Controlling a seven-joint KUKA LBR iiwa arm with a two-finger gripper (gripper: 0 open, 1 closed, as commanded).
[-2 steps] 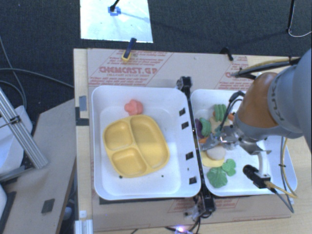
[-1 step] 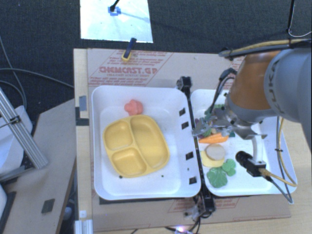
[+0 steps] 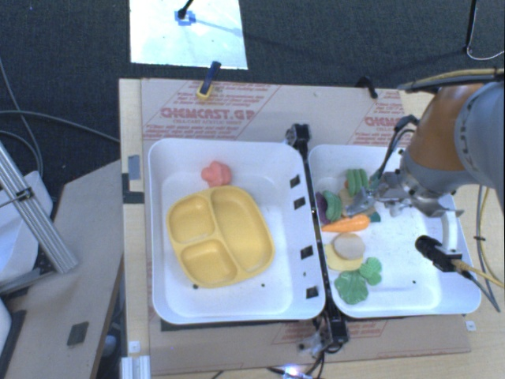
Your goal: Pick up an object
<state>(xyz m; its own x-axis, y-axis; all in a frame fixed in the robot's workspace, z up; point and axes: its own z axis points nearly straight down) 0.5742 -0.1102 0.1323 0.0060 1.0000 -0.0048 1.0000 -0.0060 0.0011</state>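
Note:
The right bin (image 3: pixel 454 294) holds several toy foods. An orange carrot (image 3: pixel 346 224) lies near its left wall, with a beige disc (image 3: pixel 348 246) on a yellow piece (image 3: pixel 339 264) just below it. Green leafy pieces (image 3: pixel 359 281) sit toward the front. A striped green vegetable (image 3: pixel 357 180) and a dark green and purple piece (image 3: pixel 330 206) lie at the back left. My gripper (image 3: pixel 363 202) hangs low among these, right above the carrot and beside the striped green vegetable. Nothing can be made out in its grasp.
The left bin (image 3: pixel 237 152) carries a yellow divided plate (image 3: pixel 217 235) and a pink toy (image 3: pixel 215 173) behind it. A black divider with clips (image 3: pixel 304 212) separates the bins. The grey and orange arm (image 3: pixel 458 144) covers the right bin's far right corner.

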